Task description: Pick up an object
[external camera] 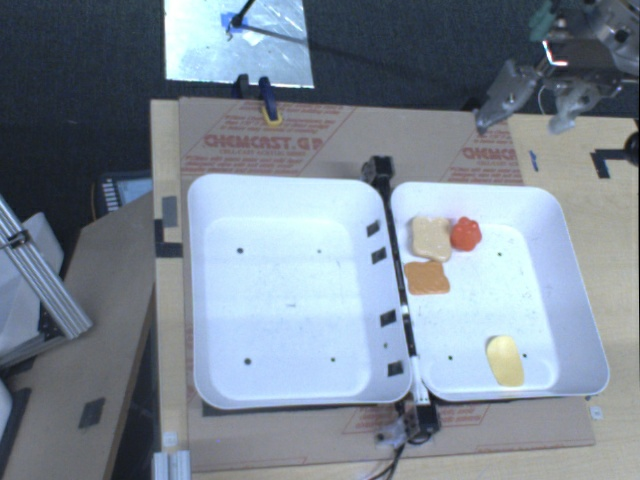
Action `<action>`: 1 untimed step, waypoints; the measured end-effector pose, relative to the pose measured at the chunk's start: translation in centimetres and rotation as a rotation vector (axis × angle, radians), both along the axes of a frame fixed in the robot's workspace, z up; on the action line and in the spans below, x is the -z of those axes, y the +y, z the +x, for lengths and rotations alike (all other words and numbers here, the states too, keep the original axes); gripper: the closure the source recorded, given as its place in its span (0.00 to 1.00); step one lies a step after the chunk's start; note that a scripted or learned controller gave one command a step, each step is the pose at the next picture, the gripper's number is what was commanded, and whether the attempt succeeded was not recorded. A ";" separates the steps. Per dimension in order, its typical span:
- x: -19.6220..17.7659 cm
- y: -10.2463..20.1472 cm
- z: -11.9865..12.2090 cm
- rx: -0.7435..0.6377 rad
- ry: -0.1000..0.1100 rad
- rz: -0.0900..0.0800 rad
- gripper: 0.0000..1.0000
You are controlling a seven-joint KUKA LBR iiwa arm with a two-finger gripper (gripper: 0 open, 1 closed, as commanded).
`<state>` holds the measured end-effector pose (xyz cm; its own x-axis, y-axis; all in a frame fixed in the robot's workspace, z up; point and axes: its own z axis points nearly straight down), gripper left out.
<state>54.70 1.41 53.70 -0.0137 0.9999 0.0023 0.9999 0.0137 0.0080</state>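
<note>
In the right bin [570, 268] lie a pale tan toast-like slab [431, 237], a small red round piece [465, 233] just to its right, an orange flat piece [428, 279] below them, and a yellow oblong piece [505, 359] near the front wall. My gripper [532, 105] hangs high at the upper right, beyond the bin's far rim, well above and behind all of these. Its two grey fingers [498, 96] are spread apart with nothing between them.
The left bin [200, 268] sits beside the right one, joined by a black clip strip [390, 278]. A shiny metal sheet [238, 28] lies at the back left. Cardboard [300, 138] underlies both bins; aluminium framing [35, 268] stands at the far left.
</note>
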 end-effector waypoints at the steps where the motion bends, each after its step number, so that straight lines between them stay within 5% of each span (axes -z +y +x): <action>1: 0.2 11.9 7.2 -0.001 0.001 0.001 0.00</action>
<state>61.90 13.30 53.49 -0.0145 0.9999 0.0035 0.9999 0.0145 0.0068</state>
